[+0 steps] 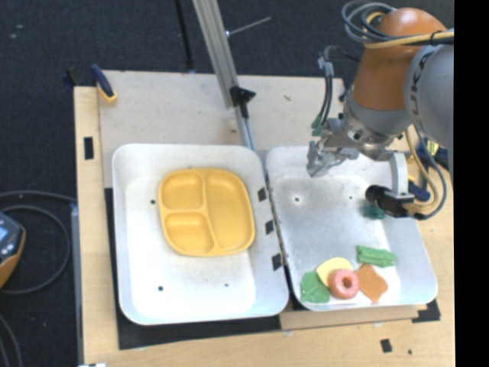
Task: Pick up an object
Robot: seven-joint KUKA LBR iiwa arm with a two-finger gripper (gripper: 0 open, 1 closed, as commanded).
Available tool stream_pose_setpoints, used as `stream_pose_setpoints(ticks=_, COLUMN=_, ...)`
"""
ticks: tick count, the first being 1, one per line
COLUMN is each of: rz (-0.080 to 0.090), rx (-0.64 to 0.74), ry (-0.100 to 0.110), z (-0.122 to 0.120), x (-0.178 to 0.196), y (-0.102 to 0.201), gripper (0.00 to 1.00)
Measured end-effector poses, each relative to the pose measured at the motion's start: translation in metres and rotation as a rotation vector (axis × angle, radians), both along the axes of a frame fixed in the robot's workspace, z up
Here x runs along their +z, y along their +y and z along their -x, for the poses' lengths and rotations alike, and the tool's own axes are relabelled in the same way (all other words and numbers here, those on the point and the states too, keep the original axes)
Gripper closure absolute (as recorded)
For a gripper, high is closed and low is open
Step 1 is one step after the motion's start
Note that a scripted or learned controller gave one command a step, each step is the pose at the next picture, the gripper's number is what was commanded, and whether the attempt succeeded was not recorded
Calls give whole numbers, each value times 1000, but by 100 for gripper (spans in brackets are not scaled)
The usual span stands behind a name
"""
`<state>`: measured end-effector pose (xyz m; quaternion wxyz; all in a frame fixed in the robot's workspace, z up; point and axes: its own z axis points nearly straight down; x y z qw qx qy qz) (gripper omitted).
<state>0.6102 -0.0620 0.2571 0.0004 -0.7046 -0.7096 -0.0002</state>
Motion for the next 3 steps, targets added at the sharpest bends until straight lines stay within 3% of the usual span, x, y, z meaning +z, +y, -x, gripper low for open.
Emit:
stream_pose_setpoints(ticks=2, rz=0, rx=0, ry=-4, z=-37, x=6, y=97, gripper=100)
stream_pose_setpoints(ticks=3, rz=1, rx=0, ry=-2, z=-47, x=-13, y=148, gripper=100)
